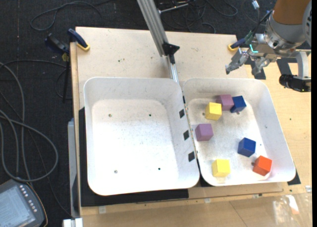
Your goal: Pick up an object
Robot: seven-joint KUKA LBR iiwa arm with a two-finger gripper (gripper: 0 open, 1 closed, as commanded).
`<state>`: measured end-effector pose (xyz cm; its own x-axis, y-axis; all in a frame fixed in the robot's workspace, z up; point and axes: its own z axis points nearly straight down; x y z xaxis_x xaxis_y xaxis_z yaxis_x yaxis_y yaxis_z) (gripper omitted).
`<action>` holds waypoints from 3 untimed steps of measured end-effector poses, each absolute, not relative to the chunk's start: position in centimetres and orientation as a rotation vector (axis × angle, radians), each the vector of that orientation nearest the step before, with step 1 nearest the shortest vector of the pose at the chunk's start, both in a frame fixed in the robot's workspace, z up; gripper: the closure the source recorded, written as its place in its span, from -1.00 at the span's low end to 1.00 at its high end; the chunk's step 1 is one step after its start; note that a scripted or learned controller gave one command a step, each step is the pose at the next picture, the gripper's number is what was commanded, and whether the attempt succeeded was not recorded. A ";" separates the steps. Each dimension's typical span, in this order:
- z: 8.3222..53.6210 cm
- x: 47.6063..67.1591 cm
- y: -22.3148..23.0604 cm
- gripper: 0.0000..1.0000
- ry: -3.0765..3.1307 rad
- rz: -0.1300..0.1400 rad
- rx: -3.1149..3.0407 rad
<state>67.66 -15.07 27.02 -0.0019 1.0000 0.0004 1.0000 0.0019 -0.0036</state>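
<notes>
At the far left, black cables (29, 117) trail over dark flooring, and one grey handheld device (17, 206) sits at the lower left corner. Two blue and yellow clamps grip the wooden bench (124, 52): one at its upper left corner (78, 39), one at its upper right (237, 42). One metal pole (151, 13) runs down at a slant from the top edge to a black bracket at the seam between the bins.

Two shallow white bins rest side by side on the bench. The left bin (99, 97) shows dark specks on its floor. The right bin (267, 102) holds seven cubes: two yellow, two purple, two blue, one orange.

Counted left to right: one purple cube (203, 132) stands alone near the left wall. One yellow cube (214, 110) lies above it, touching or just beside a second purple cube (226, 101), which in turn sits against a blue cube (238, 103); these three form a cluster in the upper part of the bin. A second yellow cube (221, 167) sits near the lower rim. A second blue cube (246, 146) stands apart at mid right. The orange cube (262, 165) lies just below it, near the lower right corner.

At upper right, the gripper (247, 66) hangs above the bench just beyond the right bin's far rim, well apart from every cube. Its fingers are spread, with nothing between them.
</notes>
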 end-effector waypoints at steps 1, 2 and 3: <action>27.2 67.7 -15.1 -1.00 -2.225 0.002 -2.217; 20.8 67.8 -15.2 -1.00 -2.219 0.007 -2.218; 14.5 67.7 -14.6 -1.00 -2.221 0.006 -2.215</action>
<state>67.72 -14.57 14.53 -0.0030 1.0000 0.0007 1.0000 0.0030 -0.0064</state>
